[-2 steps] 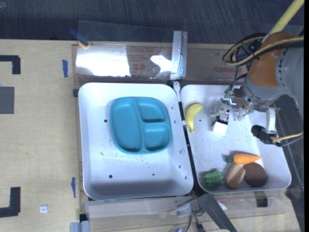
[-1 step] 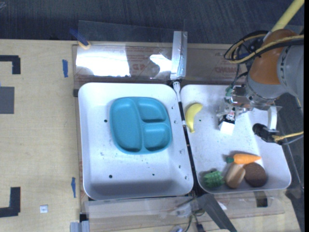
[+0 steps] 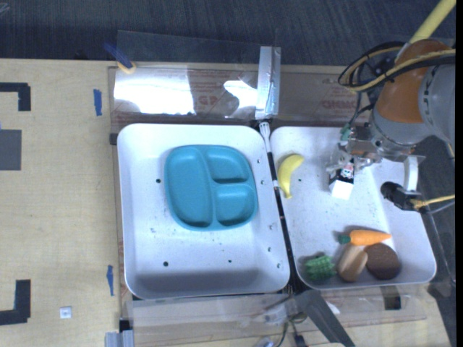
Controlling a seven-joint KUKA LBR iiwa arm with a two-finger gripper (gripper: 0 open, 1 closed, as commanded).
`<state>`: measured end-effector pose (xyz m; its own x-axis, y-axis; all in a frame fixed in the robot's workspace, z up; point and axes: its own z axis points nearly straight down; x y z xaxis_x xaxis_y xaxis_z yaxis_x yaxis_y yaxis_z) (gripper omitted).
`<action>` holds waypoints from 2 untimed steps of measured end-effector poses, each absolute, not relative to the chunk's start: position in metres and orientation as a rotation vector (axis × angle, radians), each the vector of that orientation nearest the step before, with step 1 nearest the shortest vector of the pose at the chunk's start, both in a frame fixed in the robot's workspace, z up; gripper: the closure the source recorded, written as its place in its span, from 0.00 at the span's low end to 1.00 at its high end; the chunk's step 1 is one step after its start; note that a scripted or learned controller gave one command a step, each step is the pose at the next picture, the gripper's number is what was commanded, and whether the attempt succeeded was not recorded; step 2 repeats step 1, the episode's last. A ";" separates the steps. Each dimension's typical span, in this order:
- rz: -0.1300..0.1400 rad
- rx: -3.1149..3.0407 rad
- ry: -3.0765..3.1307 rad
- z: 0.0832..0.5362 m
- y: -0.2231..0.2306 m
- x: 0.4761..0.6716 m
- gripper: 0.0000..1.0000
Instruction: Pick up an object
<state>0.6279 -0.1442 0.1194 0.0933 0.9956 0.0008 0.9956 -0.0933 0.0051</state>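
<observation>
From my seat, the bench (image 3: 51, 194) fills most of the frame, tan wood with black tape marks down the left side. On it are the two bins side by side. The left bin (image 3: 145, 259) sits mid-frame and has a blue tray (image 3: 211, 186) with three compartments lying flat in its upper middle. The right bin (image 3: 311, 215) butts up against it on the right.

The arm (image 3: 416, 92) comes in from the upper right, orange band and a yellow cable showing up there, and it hangs over the upper right part of the right bin. The gripper (image 3: 343, 173) points down near the bin's upper middle, with a small white block at its tip. I honestly can't tell how the gripper is set from this angle, or whether it has anything.

Stuff to pick, all in the right bin: a banana (image 3: 289, 172) at the upper left, right by the divider between bins. Along the bottom edge, a brown potato (image 3: 383, 260), a tan one (image 3: 352, 263) touching it, a carrot (image 3: 369, 237) lying across just above those two, and a green broccoli bit (image 3: 318, 267) to their left.
</observation>
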 end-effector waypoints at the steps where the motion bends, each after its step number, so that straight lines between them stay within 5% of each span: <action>1: 0.013 2.289 2.144 0.198 -0.071 0.659 1.00; 2: 0.013 2.289 2.144 0.198 -0.071 0.659 1.00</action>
